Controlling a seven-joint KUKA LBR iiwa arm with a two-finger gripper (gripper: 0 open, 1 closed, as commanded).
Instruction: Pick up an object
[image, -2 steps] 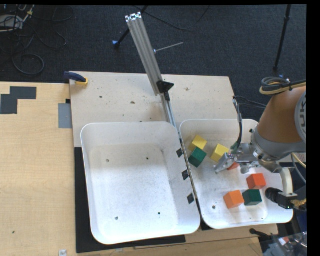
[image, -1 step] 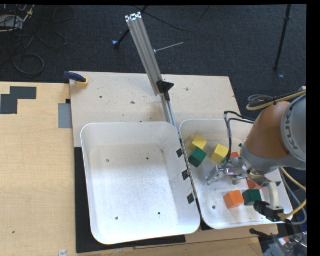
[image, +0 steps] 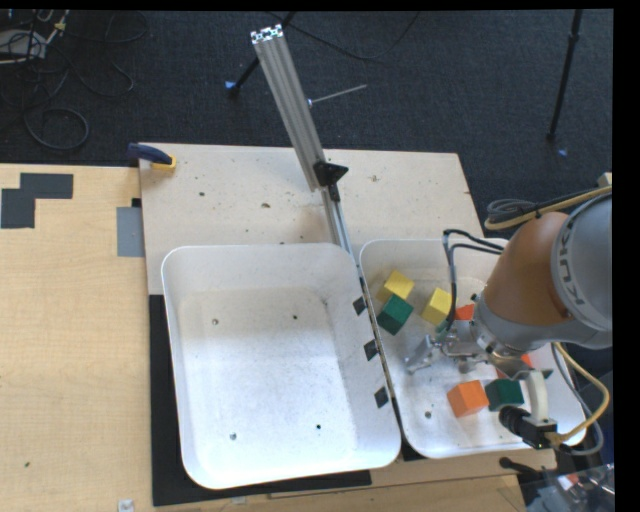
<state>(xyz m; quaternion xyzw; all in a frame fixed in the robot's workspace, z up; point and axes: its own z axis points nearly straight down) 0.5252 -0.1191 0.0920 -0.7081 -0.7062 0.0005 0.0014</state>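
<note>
My gripper (image: 422, 356) hangs low over the middle of the right bin (image: 428, 440), pointing left, its fingers open and nothing between them. A green block (image: 394, 316) lies just up and left of it, with a yellow block (image: 398, 285) behind that. A second yellow block (image: 437, 305) sits right above the gripper. An orange block (image: 467, 398) and a dark green block (image: 505, 392) lie toward the bin's near side, below the wrist. A small orange-red piece (image: 465, 312) peeks out by the arm, which hides part of the bin's right side.
The left bin (image: 180, 300) stands beside the right one, with black clips (image: 371, 350) along the shared wall. A slanted aluminium post (image: 296, 110) rises behind the bins. Cables (image: 560, 425) trail at the right bin's near right corner.
</note>
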